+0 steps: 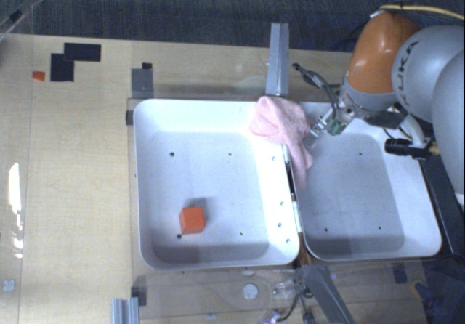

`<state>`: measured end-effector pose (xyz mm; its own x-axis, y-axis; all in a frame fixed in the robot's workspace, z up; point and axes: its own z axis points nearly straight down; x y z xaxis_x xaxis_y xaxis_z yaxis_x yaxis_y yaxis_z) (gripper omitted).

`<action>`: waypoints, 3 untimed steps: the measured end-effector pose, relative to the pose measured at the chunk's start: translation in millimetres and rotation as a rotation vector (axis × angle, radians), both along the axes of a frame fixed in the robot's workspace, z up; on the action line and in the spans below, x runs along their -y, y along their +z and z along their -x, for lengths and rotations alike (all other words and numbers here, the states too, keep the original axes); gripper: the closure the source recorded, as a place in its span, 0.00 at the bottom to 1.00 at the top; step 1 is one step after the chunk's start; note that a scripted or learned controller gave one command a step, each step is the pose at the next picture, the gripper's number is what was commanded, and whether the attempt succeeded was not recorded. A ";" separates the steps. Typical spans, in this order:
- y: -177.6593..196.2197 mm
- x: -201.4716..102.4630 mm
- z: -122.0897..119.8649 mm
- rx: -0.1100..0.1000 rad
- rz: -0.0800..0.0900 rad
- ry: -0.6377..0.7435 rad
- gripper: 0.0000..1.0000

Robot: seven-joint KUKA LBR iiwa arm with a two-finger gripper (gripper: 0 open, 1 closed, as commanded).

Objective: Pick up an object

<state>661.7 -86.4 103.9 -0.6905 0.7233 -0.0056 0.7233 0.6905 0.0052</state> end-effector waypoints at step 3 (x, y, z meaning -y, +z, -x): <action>-0.2 0.3 0.1 0.000 0.000 0.000 0.00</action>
<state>661.6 -86.6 103.6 -0.6904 0.7234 -0.0059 0.7234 0.6904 0.0048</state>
